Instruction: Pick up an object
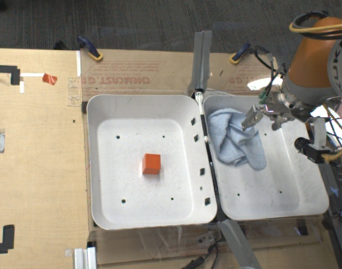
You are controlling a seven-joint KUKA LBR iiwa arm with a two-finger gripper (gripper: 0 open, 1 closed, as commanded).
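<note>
The arm is reaching in from three o'clock and holding its gripper (264, 116) above the right bin (282, 200), at the upper right edge of a crumpled light blue cloth (235, 137). The two fingers are standing spread apart with nothing between them, one finger (250, 118) pointing down toward the cloth's raised fold at about nine o'clock from the wrist. Whether a fingertip is already touching the fabric cannot be told from this slant.

The cloth is lying in the upper left part of the right bin, bunched against the wall it shares with the left bin (103, 167). A small orange block (151, 164) is sitting alone near the middle of the left bin, well apart from the gripper.

Judging by the pose, the cloth is the nearer target. To do this well, the gripper should be coming straight down over the thickest ridge of fabric, around eight o'clock from where it is hanging, so the fingers straddle a fold rather than pressing a flat layer. Closing on a thin edge risks the cloth slipping out on the lift.
</note>
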